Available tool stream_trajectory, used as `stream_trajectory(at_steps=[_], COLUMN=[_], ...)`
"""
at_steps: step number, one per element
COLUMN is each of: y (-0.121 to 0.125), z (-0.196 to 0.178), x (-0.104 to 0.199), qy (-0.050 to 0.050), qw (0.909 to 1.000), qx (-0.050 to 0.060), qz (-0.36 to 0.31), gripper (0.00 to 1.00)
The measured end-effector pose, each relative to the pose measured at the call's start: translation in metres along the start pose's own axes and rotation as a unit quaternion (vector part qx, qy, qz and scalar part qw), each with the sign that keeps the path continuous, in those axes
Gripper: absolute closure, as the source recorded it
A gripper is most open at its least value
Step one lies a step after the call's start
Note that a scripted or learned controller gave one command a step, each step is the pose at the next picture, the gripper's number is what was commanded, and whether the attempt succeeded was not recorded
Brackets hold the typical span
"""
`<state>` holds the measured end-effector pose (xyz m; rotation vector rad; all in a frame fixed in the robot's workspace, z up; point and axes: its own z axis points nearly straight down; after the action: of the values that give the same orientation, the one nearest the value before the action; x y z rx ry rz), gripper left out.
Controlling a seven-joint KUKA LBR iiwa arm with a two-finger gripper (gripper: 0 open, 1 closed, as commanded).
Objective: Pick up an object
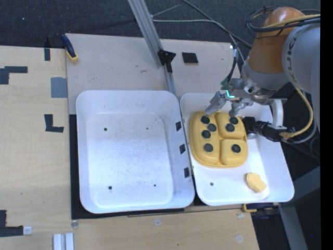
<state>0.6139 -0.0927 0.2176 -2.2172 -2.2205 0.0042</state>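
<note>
Tray (217,139) in right bin (273,165), small lump (255,182) nearer front, gripper (225,108) above tray

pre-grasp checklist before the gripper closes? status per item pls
1. Gripper over a target, the yellow block, at its far edge: ok.
2. Fingers spread: ok.
3. Block between the fingers: not ok, they sit above its top.
4. Small yellow piece apart from the block: ok.
5. Block inside the right bin: ok.
6. Height above the block: cannot tell.
</note>
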Motion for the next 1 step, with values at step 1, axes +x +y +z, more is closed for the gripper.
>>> stream_trajectory(at_steps=[1], y=[0.0007], z=[-0.0013], x=[0.0], qy=[0.0], qw=[1.0], qx=[-0.001], qz=[0.0], gripper=[0.0])
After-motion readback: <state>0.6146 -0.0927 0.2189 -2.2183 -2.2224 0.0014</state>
